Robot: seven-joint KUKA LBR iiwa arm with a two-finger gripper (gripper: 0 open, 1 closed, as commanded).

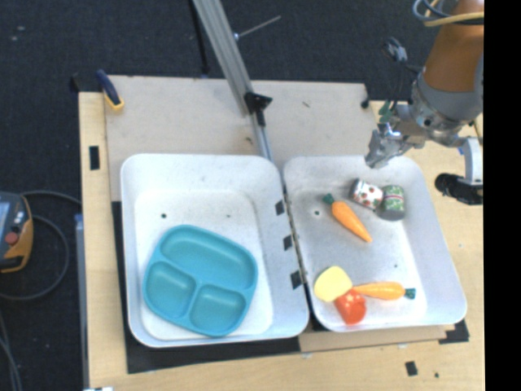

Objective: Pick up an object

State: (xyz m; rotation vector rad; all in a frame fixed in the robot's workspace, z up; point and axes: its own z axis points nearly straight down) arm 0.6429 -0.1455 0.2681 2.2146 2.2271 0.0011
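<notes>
Two carrots (351,220), tomato (351,308), lemon (332,283), small toys, right bin (440,243)

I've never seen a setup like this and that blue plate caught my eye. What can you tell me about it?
The blue divided plate looks like smooth turquoise plastic, with rounded corners and three compartments: one long section along its far side and two smaller ones nearer the camera. It lies flat, turned at a slant, in the left white bin, toward that bin's near side. Nothing rests on it.
</notes>
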